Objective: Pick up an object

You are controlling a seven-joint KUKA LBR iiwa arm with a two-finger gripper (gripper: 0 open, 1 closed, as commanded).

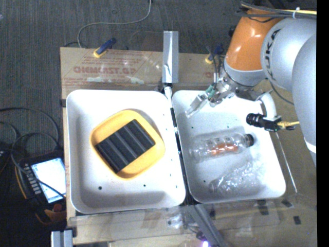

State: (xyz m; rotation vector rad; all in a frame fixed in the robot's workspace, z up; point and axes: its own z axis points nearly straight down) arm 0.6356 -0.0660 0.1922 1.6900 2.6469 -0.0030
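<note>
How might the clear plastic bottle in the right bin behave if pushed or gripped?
The clear bottle lies on its side, so it would probably roll. It looks nearly empty, so likely light. Its smooth, thin wall may slip or dent.

Even, fairly bright overhead light falls across the bench, and the two white bins [77, 138] come close to washing out. Shadows are soft and short: a faint one rims the yellow-and-black object [128, 143] in the left bin. Glare glints off the clear plastic bottle [221, 145] and the crumpled clear wrap [234, 179] in the right bin, blurring their outlines. The dark floor at far left stays dim. Focus is moderate throughout, with visible grain and slight softness toward the near edge.
</note>
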